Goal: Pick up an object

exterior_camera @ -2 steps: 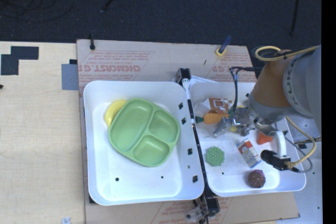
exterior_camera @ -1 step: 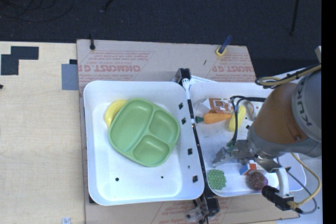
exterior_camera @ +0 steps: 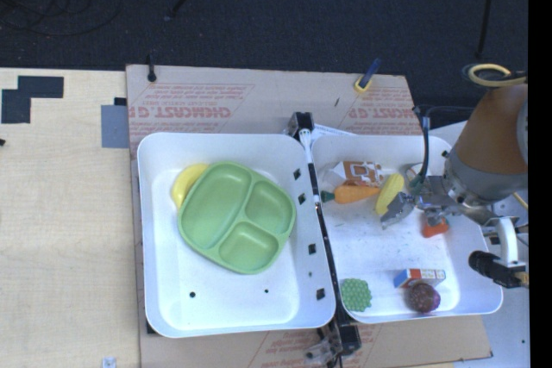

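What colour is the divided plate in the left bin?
Light green, seen plainly in the camera view: divided plate in the left bin.

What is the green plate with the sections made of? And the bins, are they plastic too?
The green plate looks like moulded plastic: one even colour, smooth rounded dividers, a soft matte sheen. The left bin and right bin also look like plastic, white and smooth with rounded rims and corners, though thin coated metal can't be ruled out from this view.

The arm (exterior_camera: 492, 142) shows a broad orange band above a grey wrist, with a black cable (exterior_camera: 425, 146) alongside.
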`<state>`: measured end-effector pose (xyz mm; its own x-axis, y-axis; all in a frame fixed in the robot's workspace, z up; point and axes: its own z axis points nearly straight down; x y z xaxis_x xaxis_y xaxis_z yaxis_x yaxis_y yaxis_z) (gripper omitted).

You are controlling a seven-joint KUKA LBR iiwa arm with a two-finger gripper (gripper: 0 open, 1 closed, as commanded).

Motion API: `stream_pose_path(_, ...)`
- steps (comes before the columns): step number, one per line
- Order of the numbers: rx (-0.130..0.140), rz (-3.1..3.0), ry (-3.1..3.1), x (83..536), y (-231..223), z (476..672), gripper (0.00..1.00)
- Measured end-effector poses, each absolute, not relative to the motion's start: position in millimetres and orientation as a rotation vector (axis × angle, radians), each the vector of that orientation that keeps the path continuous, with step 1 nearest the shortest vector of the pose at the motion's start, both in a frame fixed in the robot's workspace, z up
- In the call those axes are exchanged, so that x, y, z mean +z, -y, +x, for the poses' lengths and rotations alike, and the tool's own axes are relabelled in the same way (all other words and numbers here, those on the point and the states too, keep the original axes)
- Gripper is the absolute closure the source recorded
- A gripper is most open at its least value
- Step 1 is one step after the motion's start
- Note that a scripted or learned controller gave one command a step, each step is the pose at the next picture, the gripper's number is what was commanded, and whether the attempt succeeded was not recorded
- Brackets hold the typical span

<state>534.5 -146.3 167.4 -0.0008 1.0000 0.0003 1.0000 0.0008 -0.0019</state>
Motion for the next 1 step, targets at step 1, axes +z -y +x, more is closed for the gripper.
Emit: stream_pose_path(1,0.002,-2.218,2.222,150.7,156.8,605.9,0.0)
